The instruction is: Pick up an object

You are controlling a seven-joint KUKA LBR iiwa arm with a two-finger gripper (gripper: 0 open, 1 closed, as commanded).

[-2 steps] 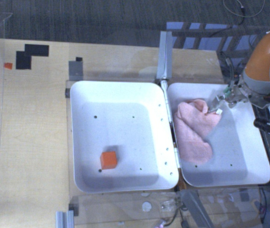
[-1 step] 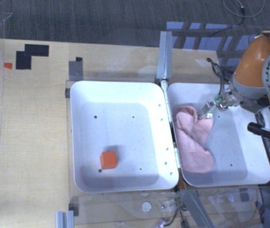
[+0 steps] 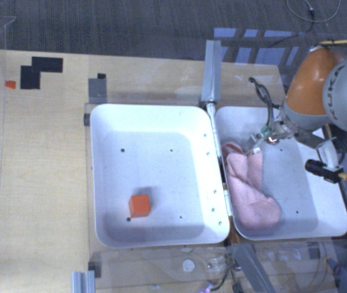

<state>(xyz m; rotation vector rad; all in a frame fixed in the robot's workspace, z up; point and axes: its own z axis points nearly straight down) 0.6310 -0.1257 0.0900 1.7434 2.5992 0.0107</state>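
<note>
The gripper touches the pink cloth in the right bin; its grip is unclear. An orange block sits in the left bin.

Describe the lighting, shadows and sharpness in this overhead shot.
Camera view: even, soft lighting; the orange block casts a small dark shadow at its lower left; the arm shades the right bin floor grey; the gripper looks slightly blurred above the pink cloth.
</note>
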